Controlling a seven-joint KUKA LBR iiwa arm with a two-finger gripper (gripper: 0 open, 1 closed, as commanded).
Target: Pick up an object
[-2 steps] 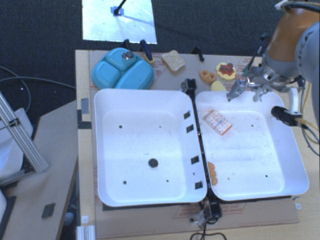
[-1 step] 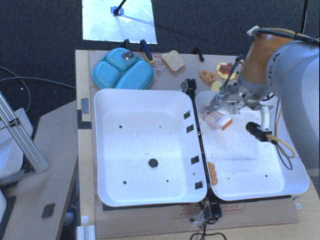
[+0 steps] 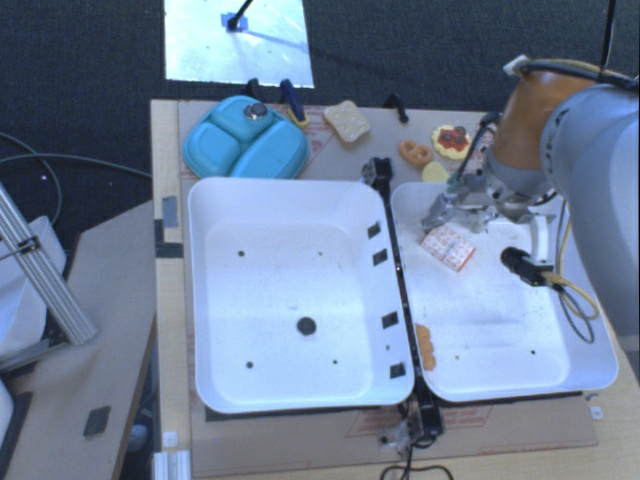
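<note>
A small white packet with a red pattern (image 3: 447,249) lies in the upper left part of the right bin (image 3: 520,368). My gripper (image 3: 455,211) hangs just above the packet's far edge, at the end of the grey arm with the orange band (image 3: 530,118). Whether it touches the packet cannot be made out. A small orange piece (image 3: 426,347) lies against the right bin's left wall, near the front. In the left bin (image 3: 250,208), a little dark round thing (image 3: 306,325) rests near the middle.
Behind the bins lie a blue sectioned plate (image 3: 245,140), a toy toast slice (image 3: 347,122), a pretzel (image 3: 415,152), a small tart (image 3: 452,140) and a yellow piece (image 3: 434,172). A black part with a cable (image 3: 522,265) hangs over the right bin.
</note>
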